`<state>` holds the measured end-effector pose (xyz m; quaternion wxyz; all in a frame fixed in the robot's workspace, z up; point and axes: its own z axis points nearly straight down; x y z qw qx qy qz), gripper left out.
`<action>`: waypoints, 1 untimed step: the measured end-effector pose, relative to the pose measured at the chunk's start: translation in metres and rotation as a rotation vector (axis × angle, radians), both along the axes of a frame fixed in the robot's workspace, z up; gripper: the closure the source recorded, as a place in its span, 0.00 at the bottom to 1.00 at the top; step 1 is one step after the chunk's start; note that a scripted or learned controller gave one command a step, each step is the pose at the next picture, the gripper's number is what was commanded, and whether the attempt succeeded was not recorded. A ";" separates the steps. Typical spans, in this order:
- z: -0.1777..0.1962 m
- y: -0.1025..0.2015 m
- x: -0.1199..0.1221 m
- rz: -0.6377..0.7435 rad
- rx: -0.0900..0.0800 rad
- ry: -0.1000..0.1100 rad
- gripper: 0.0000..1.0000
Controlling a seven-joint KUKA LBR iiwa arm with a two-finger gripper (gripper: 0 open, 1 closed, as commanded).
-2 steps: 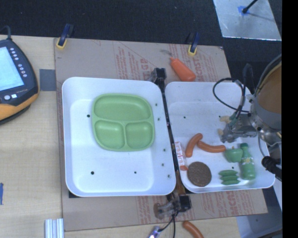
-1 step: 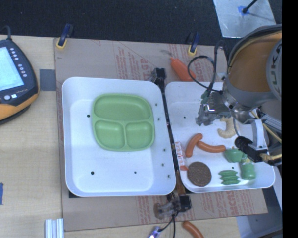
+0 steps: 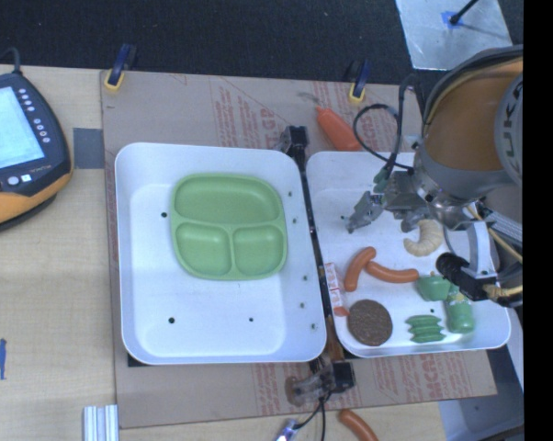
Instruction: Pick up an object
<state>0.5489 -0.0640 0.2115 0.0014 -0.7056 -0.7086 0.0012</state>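
Observation:
My gripper [image 3: 363, 213] hangs over the upper left part of the right bin [image 3: 336, 177], on the end of the grey and orange arm [image 3: 469, 122]. No object shows in it. Below it lie two orange sausages [image 3: 357, 267] [image 3: 392, 272]. A beige curved piece [image 3: 426, 237] sits partly under the wrist. Along the bin's front are a brown round cookie [image 3: 370, 321], a green ridged piece [image 3: 426, 328] and two green pieces [image 3: 434, 288] [image 3: 459, 316]. The left bin [image 3: 148, 320] holds a green divided plate [image 3: 229, 224].
An orange carrot [image 3: 334, 129] lies on the cardboard behind the right bin. Another orange piece [image 3: 359, 423] lies in front of it. A teach pendant [image 3: 15, 150] rests at the far left. Clamps [image 3: 298, 141] [image 3: 321, 382] join the bins at the middle.

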 end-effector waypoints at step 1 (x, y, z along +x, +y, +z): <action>-0.020 -0.017 -0.018 0.001 -0.002 0.000 0.00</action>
